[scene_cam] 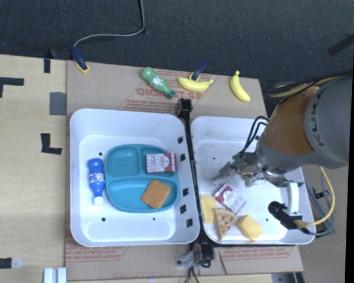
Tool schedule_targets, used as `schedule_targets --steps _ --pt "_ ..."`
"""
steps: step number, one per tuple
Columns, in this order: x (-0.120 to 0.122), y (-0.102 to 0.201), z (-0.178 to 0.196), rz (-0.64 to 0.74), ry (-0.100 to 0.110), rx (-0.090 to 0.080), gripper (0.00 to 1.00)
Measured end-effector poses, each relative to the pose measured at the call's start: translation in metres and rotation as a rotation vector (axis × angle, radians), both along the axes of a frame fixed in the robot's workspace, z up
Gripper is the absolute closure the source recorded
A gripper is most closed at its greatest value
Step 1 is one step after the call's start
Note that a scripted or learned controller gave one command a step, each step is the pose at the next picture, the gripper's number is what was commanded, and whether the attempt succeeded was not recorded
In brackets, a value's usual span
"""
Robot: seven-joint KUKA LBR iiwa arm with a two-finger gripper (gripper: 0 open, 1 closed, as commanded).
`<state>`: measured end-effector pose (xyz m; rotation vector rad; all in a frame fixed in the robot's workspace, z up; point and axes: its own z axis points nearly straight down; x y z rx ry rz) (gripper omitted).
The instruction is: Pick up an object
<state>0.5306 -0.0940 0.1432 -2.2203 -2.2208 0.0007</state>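
Left bin (80,222): blue tray (128,183), untouched. My gripper (234,170) hovers over the right bin (224,131), fingers spread, nothing between them. Red carton (229,198) lies just below, near the front edge. Approach step; next: drop, centre, close.

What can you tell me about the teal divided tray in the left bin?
The teal tray looks like moulded plastic with rounded corners and several compartments. It lies flat in the left bin. A small red-and-white carton sits in its upper right compartment, a toast-like brown slice in the lower right. A blue bottle lies against its left edge.
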Motion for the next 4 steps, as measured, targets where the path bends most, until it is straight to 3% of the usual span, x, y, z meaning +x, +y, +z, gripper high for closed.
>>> schedule_targets --steps 2,3,4 --pt "-0.005 -0.009 -0.057 0.000 0.000 0.001 0.00" --pt "0.011 -0.008 -0.057 0.000 -0.002 -0.001 0.00" --pt "0.011 -0.005 -0.057 -0.001 -0.005 -0.003 0.00"
